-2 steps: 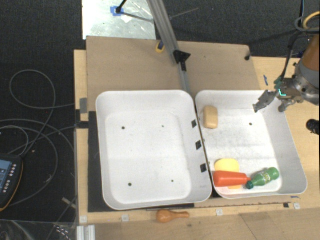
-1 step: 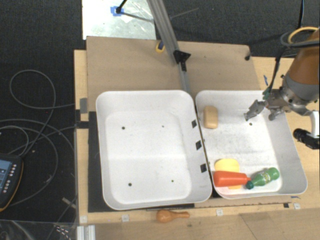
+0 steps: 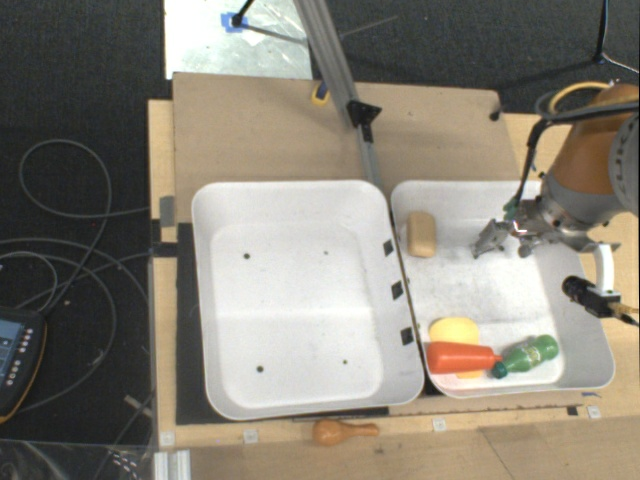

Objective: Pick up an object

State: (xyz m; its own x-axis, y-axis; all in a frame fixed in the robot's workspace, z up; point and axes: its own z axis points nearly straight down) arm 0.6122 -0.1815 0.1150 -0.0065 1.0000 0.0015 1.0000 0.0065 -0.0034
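The right bin holds a tan block near its far left corner. At its near edge lie a yellow rounded piece, an orange carrot and a green bottle, close together. My gripper hangs over the far middle of this bin, to the right of the tan block and well behind the near group. Its fingers stand apart, open, with nothing between them.
The left bin sits beside the right one, with black clips along their shared wall. A small tan pear-shaped object lies on the bench in front of the bins. A slanted metal pole crosses behind.
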